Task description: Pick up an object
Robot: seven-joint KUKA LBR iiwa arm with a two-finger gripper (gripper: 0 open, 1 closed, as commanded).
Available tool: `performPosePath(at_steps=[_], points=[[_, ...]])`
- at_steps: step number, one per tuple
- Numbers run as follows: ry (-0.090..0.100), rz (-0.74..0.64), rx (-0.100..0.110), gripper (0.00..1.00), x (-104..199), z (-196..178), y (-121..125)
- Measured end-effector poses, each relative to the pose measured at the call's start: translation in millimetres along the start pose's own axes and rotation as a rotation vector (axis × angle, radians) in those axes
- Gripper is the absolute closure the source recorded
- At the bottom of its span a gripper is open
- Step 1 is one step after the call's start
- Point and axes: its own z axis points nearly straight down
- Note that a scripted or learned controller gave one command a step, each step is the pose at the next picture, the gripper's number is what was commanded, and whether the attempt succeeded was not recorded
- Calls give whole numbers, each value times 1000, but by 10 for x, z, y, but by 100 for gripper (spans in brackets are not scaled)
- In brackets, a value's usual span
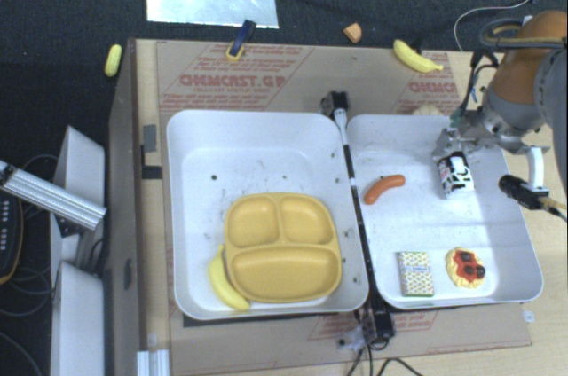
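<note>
Right bin (497, 290): hot dog (384, 187) (long axis slanting up-right).

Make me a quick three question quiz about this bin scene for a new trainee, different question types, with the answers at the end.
1. True or false: the yellow divided plate lies in the right bin.
2. Multiple choice: which item sits nearest the gripper? A) the pizza slice toy B) the black and white cow-patterned object C) the sausage
3. Fill in: the banana in the left bin lies against the plate's ______ edge, as seen in the camera view.

Key: 1 false, it is in the left bin. 2 B. 3 left.
</note>
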Motion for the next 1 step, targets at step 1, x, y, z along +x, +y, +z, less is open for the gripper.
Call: performPosePath(at_steps=[1], points=[[6,0,0,100,1323,-901,174]])
